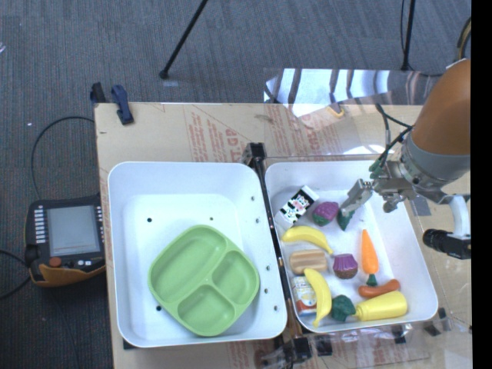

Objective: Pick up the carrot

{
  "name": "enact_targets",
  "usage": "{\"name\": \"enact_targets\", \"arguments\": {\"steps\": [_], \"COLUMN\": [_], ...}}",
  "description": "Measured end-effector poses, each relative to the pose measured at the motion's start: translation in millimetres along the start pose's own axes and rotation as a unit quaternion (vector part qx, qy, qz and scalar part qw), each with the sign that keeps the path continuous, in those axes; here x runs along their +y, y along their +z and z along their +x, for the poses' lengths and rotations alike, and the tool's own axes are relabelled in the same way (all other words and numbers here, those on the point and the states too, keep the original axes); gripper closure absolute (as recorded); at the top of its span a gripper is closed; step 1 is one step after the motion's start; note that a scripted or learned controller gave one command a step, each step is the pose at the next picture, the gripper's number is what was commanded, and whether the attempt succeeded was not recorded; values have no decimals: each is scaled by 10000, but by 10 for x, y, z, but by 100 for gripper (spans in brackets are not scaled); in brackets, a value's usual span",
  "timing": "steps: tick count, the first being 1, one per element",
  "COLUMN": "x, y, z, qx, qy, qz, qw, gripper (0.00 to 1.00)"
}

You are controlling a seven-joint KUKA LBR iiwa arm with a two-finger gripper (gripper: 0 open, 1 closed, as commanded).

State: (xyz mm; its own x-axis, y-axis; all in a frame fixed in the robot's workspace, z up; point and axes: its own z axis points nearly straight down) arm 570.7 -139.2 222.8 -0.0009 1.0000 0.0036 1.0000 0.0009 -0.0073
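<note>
Stood on dark grey carpet, beside black tripod legs. Bore a brown cardboard-like bench top, blue clamp, glare patch.

Arm: grey, orange band above the wrist, entering from the right edge and angled down and to the left.
Wrist: grey block with cables running along it.
Gripper: extends down-left from the wrist, pointing downward; fingers slightly apart, nothing visible between them.

Probably lab: tripods, teach pendant
</note>
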Motion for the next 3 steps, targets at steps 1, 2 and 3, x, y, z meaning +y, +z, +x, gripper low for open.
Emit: {"name": "enact_targets", "arguments": {"steps": [1, 2, 3], "x": [-319, -165, -167], "y": [982, 1379, 1287], "z": [-142, -282, -277], "qx": [11, 6, 30], "qy": [707, 1096, 1111], "qz": [43, 13, 36], "qw": [9975, 9940, 9938], "gripper": [0, 0, 100]}}
